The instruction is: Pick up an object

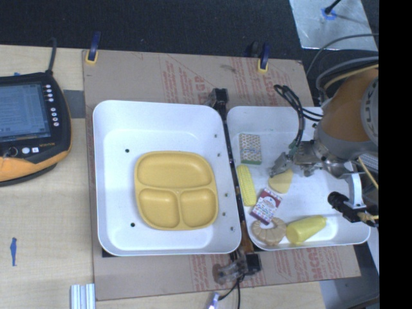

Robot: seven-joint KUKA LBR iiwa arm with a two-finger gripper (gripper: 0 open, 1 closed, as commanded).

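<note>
Pale yellow, the wedge [280, 182] sits mid-floor of your right bin [335, 131], right under the gripper [284, 166]; I cannot tell its finger state. Corn [245, 185] hugs the left wall; open floor lies rightward.

The grey arm [351, 118] reaches in from the right, its orange band sitting above the wrist. It bends down and leftward, so the tool [283, 166] hangs low, pointing toward the view's left.
</note>
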